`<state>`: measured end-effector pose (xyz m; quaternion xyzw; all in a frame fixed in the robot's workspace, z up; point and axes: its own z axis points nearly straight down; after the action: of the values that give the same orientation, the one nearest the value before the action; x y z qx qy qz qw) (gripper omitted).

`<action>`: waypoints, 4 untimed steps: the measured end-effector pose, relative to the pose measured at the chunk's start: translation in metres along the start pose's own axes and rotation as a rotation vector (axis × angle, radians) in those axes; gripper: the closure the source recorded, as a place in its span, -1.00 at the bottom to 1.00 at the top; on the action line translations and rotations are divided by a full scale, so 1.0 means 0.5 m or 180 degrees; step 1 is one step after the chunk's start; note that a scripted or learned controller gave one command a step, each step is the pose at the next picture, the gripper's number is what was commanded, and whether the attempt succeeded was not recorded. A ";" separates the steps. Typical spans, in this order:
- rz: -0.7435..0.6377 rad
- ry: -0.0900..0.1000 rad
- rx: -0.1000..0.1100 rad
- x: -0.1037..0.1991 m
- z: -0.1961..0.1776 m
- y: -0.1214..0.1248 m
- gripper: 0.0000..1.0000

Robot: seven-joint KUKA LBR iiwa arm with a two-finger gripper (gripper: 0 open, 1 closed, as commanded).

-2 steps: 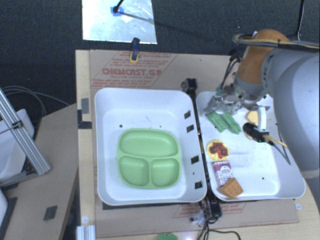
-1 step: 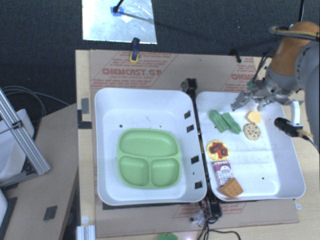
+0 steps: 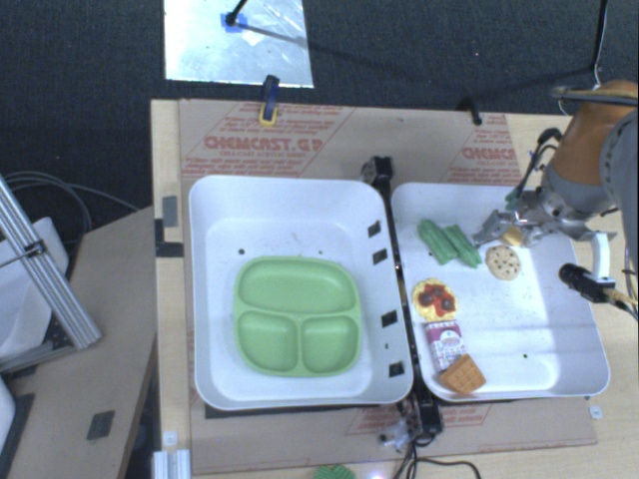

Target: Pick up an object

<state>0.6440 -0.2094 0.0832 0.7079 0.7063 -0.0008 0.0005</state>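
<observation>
Over the right bin (image 3: 574, 367) we have the pincer (image 3: 504, 230) low at the upper part, arm coming in from the right. Its tips sit on or at a small yellowish piece (image 3: 513, 236); we can't tell whether they're released or clenched, too small and blurred. So we're not calling it a grasp.

Candidates all lie in that bin: green beans (image 3: 447, 241) just left of the pincer, cookie (image 3: 503, 262) just below it, red-topped round item (image 3: 433, 297) near the divider, red packet (image 3: 446, 342) below that, orange cracker (image 3: 462, 374) touching the packet's lower end. Left bin (image 3: 210, 367) holds only the green divided plate (image 3: 298, 315).

Risks as we see them:
- Yellowish piece is small; tips could close beside it and come up with nothing.
- Cookie and beans are near; a descent slightly off could nudge either instead of gripping.
- Flat items (cookie, cracker) lie flush with the floor, so tips may skate over them.
- Packet and cracker touch; a grab there could drag both.
</observation>
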 end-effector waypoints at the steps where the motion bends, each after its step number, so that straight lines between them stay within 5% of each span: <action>1: -0.0021 -0.0003 -0.0020 0.005 -0.027 0.006 1.00; 2: -0.0026 -0.0004 -0.0017 0.005 -0.027 0.005 -1.00; 3: -0.0006 0.0006 0.0007 0.005 -0.001 -0.092 -1.00; 4: -0.0025 0.0001 -0.0022 0.007 -0.005 -0.012 -1.00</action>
<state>0.6382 -0.2060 0.0858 0.7052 0.7090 0.0018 0.0028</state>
